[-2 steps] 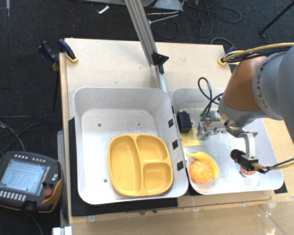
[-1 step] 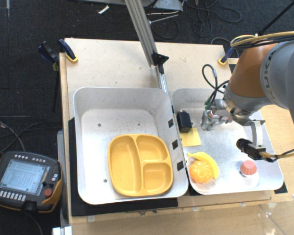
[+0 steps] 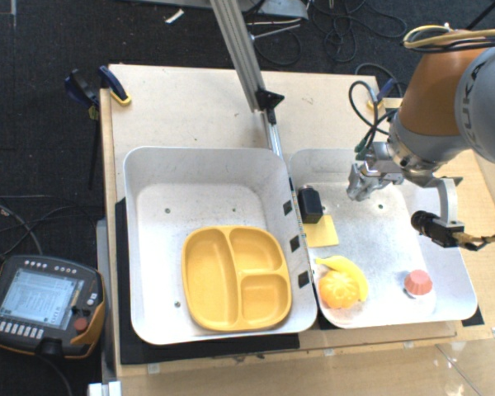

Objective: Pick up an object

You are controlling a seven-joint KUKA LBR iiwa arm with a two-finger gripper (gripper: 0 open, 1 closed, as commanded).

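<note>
Nearest, off the bench at lower left: pendant (image 3: 37,304), screen lit. Left bin (image 3: 148,180): yellow tray (image 3: 235,277) with three compartments, lying flat toward the near rim, nothing in it. Right bin (image 3: 445,291), near edge: orange (image 3: 340,291) with a banana (image 3: 340,264) touching it on the far side; pink cap (image 3: 418,284) well apart to the right. Farther in, against the wall shared by the bins: yellow card (image 3: 322,232), with a black block (image 3: 310,204) just beyond it, touching or overlapping its far edge. Far part of right bin: gripper (image 3: 362,186), pointing down over bare floor, near nothing, well apart from the fruit and the cap; spread of the jaws not readable at this size, nothing seen between them. Beyond the bins: bare bench top (image 3: 190,106), slanted metal pole (image 3: 239,44), blue clamp (image 3: 107,85) at far left corner. Progress, as judged: nothing lifted, no object approached closely; choice of target, descent, closing and lift all left to do.
</note>
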